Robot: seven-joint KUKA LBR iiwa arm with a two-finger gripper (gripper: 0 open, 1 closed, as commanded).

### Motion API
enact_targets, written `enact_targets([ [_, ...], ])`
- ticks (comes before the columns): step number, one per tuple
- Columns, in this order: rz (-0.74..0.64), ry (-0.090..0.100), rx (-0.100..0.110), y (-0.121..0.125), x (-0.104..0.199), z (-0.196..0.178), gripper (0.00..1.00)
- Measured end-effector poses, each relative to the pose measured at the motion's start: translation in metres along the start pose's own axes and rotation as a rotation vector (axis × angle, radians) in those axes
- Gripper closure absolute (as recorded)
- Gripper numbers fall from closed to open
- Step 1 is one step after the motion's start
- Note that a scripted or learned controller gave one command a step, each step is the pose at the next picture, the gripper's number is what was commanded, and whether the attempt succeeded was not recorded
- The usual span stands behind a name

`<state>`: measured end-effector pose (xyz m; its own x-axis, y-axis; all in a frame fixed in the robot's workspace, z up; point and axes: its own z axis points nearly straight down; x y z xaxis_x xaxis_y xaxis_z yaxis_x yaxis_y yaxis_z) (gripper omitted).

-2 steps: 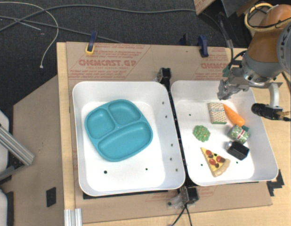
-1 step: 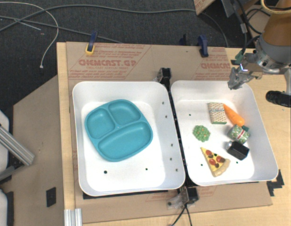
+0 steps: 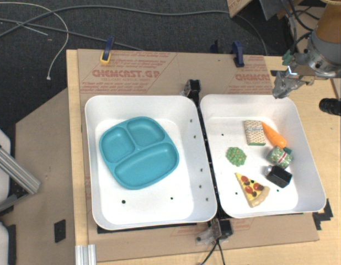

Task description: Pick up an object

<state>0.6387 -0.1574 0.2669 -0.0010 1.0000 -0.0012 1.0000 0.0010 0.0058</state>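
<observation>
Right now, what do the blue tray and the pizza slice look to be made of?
Blue tray: looks like moulded plastic, matte teal, one smooth piece with three compartments. Pizza slice: probably toy plastic or rubber, with flat painted toppings; too small to tell which.

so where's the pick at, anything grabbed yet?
Nothing looks done: no object is lifted. The carrot, cracker, broccoli, can, black block and pizza slice all lie in the right bin; the teal tray sits in the left bin. In hand: the gripper hovers over the right bin's far right corner. Left: descend, grasp, lift.
</observation>
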Motion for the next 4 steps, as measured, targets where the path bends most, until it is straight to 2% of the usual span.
enact_targets([
  [1, -0.006, 0.004, 0.008, 0.005, 0.061, 0.014, 1.0],
  [2, -0.005, 0.004, 0.007, 0.005, 0.114, 0.01, 1.0],
  [4, -0.005, 0.003, 0.01, 0.015, 0.214, 0.042, 1.0],
])
